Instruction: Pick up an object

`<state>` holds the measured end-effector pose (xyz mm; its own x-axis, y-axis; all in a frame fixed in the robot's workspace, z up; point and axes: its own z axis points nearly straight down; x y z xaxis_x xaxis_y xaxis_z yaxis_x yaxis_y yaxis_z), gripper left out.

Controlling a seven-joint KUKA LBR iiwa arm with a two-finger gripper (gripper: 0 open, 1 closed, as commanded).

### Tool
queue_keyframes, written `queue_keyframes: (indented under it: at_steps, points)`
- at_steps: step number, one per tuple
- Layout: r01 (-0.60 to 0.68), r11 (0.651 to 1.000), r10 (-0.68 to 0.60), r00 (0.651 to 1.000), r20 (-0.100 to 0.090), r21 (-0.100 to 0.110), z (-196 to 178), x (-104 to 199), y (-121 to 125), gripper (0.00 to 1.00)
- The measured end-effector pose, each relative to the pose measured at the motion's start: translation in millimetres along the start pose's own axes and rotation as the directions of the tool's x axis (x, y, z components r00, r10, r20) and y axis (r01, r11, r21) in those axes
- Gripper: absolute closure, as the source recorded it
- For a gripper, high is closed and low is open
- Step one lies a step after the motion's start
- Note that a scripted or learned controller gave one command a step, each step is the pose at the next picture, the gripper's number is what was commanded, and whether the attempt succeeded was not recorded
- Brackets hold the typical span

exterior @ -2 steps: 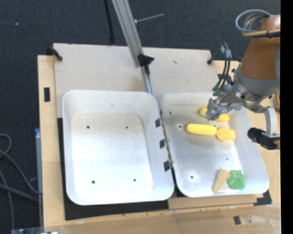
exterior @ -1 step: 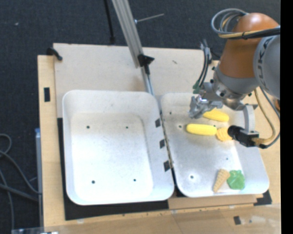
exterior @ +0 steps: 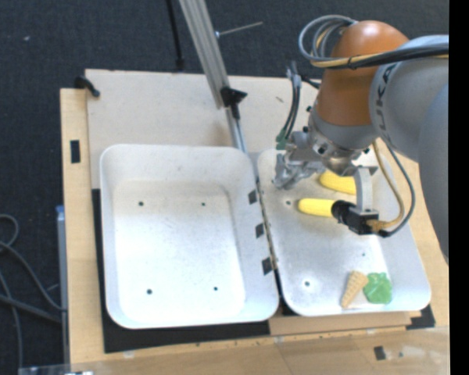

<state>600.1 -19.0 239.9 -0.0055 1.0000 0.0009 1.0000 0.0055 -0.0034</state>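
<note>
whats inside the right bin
The right bin holds two yellow pieces, a tan cone and a green item. The arm covers its far corner.

**Around the Bench: Fixtures and Cables**

A slanted aluminium rail [exterior: 207, 45] rises from the bench's [exterior: 141, 112] far edge, with a black bracket [exterior: 233, 97] partway down it. Black cables [exterior: 4, 248] coil on the dark carpet [exterior: 62, 22] beyond the bench's left edge.

Arm hides part of yellow object [exterior: 338, 183]
</note>
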Motion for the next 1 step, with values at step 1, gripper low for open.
queue_keyframes:
  at_steps: [1]
  points:
    - [0.002, 1.0, -0.002, 1.0, 0.001, -0.004, 6.6, 57.9, 8.7, 1.0]
